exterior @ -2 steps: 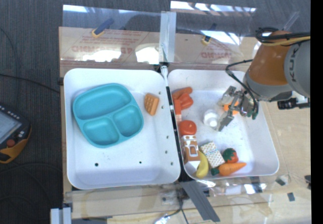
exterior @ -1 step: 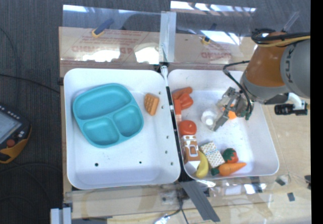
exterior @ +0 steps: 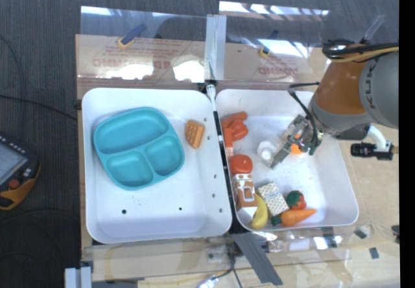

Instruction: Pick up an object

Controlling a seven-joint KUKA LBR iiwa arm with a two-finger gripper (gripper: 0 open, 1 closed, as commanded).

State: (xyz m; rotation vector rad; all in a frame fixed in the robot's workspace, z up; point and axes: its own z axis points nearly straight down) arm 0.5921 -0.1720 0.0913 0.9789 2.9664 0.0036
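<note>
My gripper (exterior: 290, 148) hangs low over the middle of the right bin (exterior: 337, 170), tilted toward the lower left. A small orange piece (exterior: 296, 148) shows right at it; whether it is held is unclear. Just left of the gripper lies a white round object (exterior: 265, 150). Toy foods lie along this bin's left and front sides: an orange-red piece (exterior: 235, 126), a red tomato (exterior: 241, 163), a small carton (exterior: 244, 190), a banana (exterior: 260, 211), a checkered packet (exterior: 273, 198), a red fruit with green top (exterior: 296, 199) and a carrot (exterior: 297, 216).
The left bin (exterior: 117, 215) bears a blue divided plate (exterior: 137, 147) and an orange pastry-like toy (exterior: 194, 133) near its right wall. The ridge between the bins (exterior: 220, 170) runs down the middle. Clear panels (exterior: 214, 40) stand behind both bins.
</note>
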